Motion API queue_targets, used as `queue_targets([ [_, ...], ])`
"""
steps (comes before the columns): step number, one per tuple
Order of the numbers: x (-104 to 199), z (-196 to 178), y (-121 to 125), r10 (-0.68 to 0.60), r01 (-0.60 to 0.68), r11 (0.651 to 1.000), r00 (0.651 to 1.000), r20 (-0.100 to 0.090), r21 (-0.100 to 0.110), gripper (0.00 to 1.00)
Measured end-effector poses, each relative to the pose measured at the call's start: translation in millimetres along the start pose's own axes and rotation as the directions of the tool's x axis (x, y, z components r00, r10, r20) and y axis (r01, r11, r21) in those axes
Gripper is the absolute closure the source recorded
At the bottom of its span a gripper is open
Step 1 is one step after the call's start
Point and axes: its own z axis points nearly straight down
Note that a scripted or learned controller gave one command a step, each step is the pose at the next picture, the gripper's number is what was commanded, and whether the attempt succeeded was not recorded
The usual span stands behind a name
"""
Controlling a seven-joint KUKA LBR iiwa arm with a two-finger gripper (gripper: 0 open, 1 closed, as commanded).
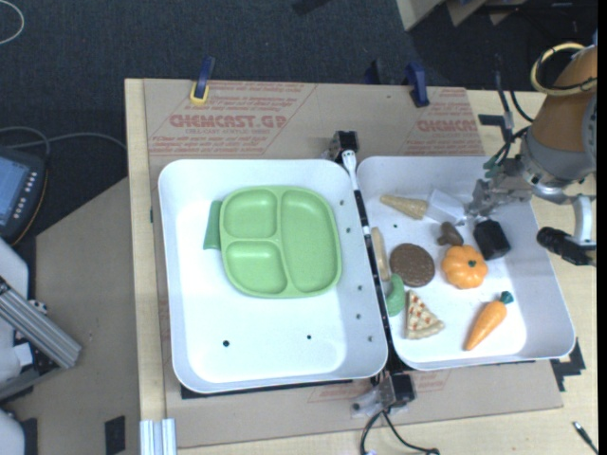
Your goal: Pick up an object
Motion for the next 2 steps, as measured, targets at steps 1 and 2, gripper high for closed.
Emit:
queue_targets([
  [1,6.0,-49.5,-4.9,0.001,-0.001,1.000,1.000,0.000,-0.002,1.00],
  [2,13.5,-109.9,-6.6,0.000,0.000,1.000,1.000,0.001,-0.005,1.00],
])
